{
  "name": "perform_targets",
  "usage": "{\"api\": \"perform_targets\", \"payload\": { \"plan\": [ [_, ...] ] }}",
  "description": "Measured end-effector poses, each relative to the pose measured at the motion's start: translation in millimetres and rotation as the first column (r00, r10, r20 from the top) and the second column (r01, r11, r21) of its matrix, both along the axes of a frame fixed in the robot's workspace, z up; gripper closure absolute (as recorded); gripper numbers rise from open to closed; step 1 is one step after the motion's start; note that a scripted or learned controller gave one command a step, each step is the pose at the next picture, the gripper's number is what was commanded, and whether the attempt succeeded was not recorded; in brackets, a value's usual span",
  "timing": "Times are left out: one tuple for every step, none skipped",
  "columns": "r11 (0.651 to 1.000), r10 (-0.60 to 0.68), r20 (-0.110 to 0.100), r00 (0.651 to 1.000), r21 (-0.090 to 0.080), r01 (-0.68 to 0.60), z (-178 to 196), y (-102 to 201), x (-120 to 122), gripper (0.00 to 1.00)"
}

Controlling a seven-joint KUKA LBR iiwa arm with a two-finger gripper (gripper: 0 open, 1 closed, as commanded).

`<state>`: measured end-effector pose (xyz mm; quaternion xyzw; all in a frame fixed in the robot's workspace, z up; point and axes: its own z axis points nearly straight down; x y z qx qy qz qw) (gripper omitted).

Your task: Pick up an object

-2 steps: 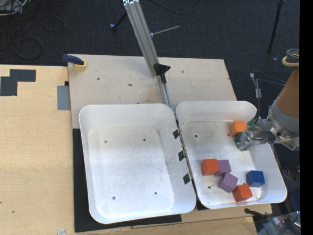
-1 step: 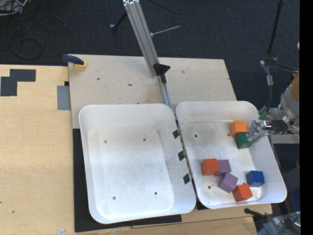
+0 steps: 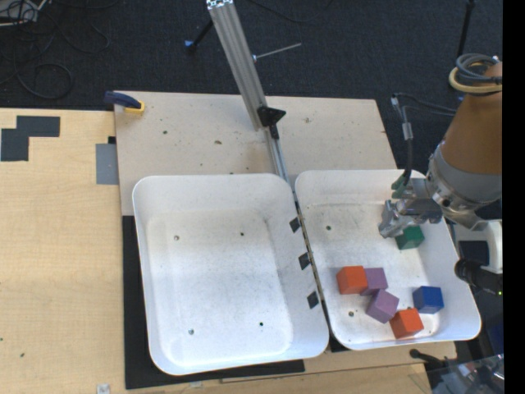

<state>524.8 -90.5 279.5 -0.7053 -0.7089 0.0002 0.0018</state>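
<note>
The small green cube (image 3: 409, 238) lies near the right wall of the right shallow white bin (image 3: 344, 189), touching the lower side of the end effector (image 3: 397, 218); I cannot tell if the cube is gripped or only beside it. The step seems to be the grasp itself. Next it should close firmly and lift straight up, well apart from the orange, purple and blue cubes (image 3: 385, 295).
</note>
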Motion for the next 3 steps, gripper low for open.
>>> {"api": "perform_targets", "payload": {
  "plan": [
    [1.000,0.000,0.000,1.000,-0.001,0.000,0,52,10,1.00],
    [1.000,-0.002,-0.002,1.000,-0.001,0.002,-10,101,10,1.00],
    [1.000,-0.002,-0.004,1.000,-0.001,0.002,-31,145,25,1.00]
  ]
}}
